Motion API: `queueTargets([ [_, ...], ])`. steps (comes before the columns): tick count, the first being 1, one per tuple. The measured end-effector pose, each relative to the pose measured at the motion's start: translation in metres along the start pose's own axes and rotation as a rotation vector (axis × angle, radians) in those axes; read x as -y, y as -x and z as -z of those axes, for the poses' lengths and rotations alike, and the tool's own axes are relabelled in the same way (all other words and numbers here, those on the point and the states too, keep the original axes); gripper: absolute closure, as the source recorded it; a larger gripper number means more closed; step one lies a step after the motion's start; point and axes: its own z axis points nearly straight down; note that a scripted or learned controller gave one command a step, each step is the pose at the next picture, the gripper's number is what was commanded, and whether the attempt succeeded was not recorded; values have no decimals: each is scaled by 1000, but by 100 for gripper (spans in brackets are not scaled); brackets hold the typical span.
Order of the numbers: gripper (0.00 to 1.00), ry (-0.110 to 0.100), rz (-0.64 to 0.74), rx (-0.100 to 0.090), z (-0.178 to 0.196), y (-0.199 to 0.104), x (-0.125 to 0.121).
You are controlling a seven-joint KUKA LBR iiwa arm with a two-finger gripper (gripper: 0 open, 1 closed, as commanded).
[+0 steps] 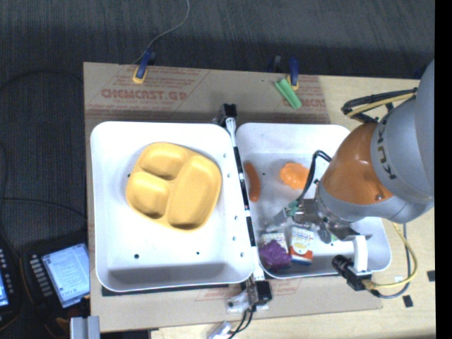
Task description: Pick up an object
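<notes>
The grey arm point(395, 168) reached down over the right bin point(367, 256). Well left of the gripper point(305, 221), a yellow three-part tray point(174, 184) lay in the left bin point(106, 210). Whether the gripper gripped anything could not be told. Just below it sat a small carton point(301, 244), a purple object point(274, 253) beside that; above, an orange piece point(294, 174).

One fixed camera looks steeply down from above the bench point(339, 90), framing both white bins point(106, 189).
</notes>
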Motion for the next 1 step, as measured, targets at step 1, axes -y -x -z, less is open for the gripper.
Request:
queueTargets([
  [1,0,0,0,0,0,-1,0],
])
